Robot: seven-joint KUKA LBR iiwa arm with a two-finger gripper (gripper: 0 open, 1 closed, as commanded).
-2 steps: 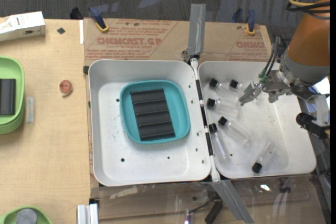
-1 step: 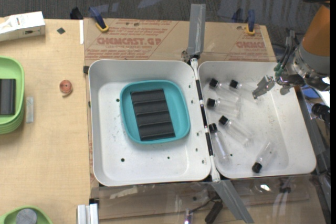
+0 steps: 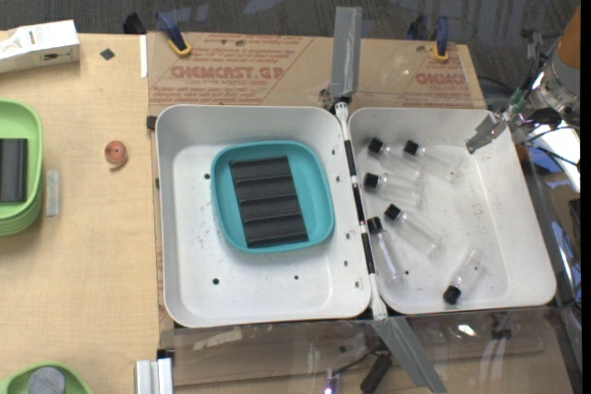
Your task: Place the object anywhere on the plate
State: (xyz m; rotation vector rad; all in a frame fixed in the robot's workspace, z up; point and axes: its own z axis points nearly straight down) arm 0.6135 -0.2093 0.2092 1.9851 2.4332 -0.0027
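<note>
Teal plate (image 3: pixel 272 196) in left bin (image 3: pixel 185 198), capped vials (image 3: pixel 397 221) in right bin (image 3: pixel 517 226), gripper (image 3: pixel 485 136) state unclear

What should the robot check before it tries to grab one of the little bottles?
1. Bottles are in the right bin: ok, several lie there.
2. Teal plate is in the left bin: ok.
3. Room on the plate: ok, though dark ridged strips cover its middle.
4. Gripper is over the right bin: ok, at its upper right corner.
5. Gripper is carrying nothing: cannot tell.
6. Bottles are upright: not ok, they lie on their sides.
</note>
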